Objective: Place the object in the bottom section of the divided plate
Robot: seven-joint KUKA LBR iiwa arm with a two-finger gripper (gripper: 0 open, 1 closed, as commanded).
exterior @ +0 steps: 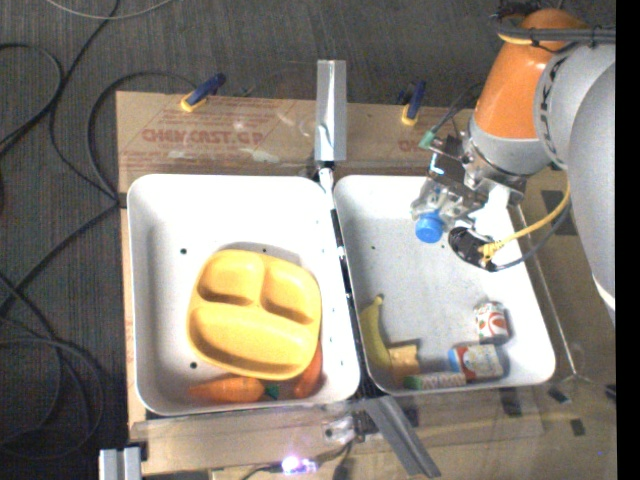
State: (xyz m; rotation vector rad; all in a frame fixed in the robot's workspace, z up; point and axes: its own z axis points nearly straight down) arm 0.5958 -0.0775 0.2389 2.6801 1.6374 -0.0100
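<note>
Two bins sit side by side on the desk [150,128]. In the left bin [160,218], the divided plate [258,313] has a carrot [228,390] at its 6 o'clock. In the right bin [400,238], a banana [374,333] lies at 7 o'clock, a bottle [478,361] at 5 o'clock, and the pincer [437,211] at 12.
</note>
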